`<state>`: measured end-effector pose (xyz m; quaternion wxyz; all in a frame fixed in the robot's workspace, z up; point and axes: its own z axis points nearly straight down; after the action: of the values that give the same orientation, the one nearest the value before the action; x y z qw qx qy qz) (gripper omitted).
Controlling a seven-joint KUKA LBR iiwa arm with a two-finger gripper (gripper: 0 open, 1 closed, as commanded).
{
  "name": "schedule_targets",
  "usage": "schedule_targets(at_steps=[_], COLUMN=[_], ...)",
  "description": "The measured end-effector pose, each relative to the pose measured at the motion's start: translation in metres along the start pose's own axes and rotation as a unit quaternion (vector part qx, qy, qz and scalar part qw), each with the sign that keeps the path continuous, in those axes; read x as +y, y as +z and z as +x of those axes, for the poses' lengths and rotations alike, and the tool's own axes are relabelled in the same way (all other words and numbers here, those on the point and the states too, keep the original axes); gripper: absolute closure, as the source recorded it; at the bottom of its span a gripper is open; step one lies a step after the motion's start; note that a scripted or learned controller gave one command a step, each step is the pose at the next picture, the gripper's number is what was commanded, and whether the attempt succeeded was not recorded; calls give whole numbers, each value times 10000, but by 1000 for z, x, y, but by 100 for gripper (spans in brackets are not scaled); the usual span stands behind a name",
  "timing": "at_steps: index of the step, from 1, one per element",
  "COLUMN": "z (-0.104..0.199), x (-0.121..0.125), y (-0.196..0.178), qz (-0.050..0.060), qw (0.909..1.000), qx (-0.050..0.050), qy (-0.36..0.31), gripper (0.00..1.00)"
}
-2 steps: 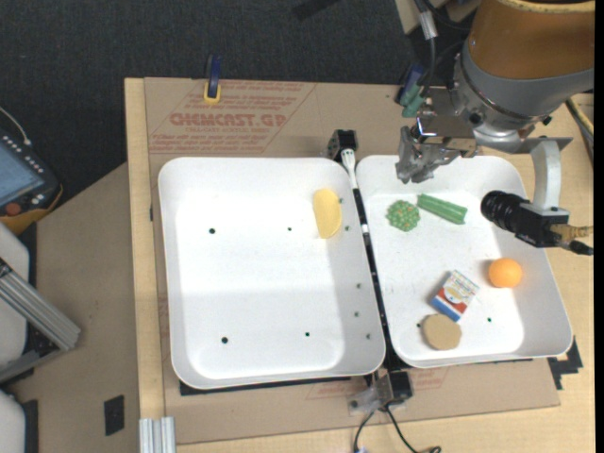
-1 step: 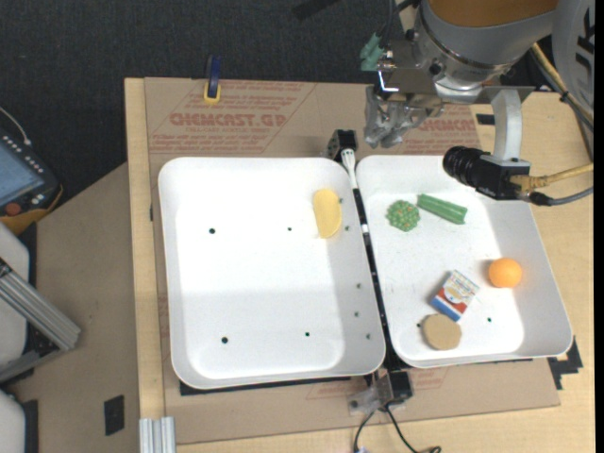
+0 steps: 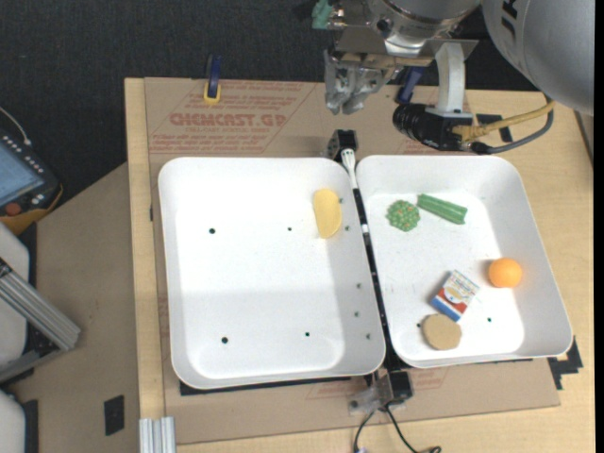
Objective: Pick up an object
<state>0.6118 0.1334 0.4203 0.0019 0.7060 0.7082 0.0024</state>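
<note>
Gripper (image 3: 351, 97) hangs above yellow piece (image 3: 327, 212) (well apart).

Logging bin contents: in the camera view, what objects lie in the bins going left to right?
Yellow piece → green bumpy ball → green stick → orange ball. The tan disc and small carton overlap in x, so they are omitted.

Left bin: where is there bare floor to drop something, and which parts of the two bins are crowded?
The left bin is bare except for the yellow piece by its right wall. The right bin is crowded: green ball, green stick, orange ball, small box, tan disc. Its bare patch is at the lower left.
</note>
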Motion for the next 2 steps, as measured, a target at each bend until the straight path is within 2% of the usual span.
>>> schedule_targets(at_steps=[1,2], z=[36,-18], x=[46,-58], y=[-18,76], qz=[-8,113], qw=[10000,9999], qx=[2,-19], qy=[-2,44], gripper=[100,100])
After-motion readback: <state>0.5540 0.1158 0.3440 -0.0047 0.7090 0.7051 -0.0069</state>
